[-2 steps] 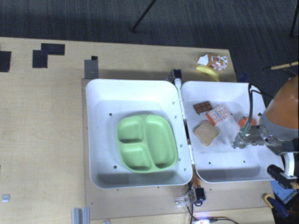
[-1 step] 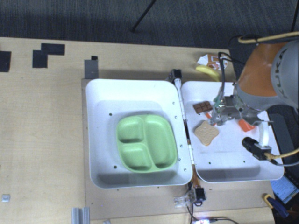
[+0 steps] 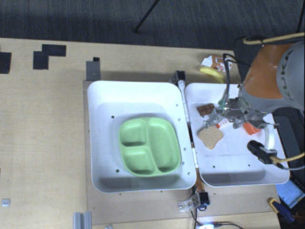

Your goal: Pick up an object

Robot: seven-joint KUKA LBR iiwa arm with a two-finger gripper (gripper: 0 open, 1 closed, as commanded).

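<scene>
A: Starting nearest us, low in the frame, what do we have?

B: The left bin carries a green divided plate at centre left. In the right bin, right of centre, a tan slice of toy bread lies flat, with a small orange piece to its right.

A: And the gripper?

B: It hangs just above the bread's upper edge. Whether the jaws are spread or pressed together we cannot tell, and we see nothing pinched between them.

A: So which step?

B: We judge it the approach, grasp not yet made. Next we would need to settle the jaws over one item, likely the bread.

A: Farther back?

B: A brown chocolate-like block sits above the bread, and a toy banana lies on the counter beyond the bin.
</scene>
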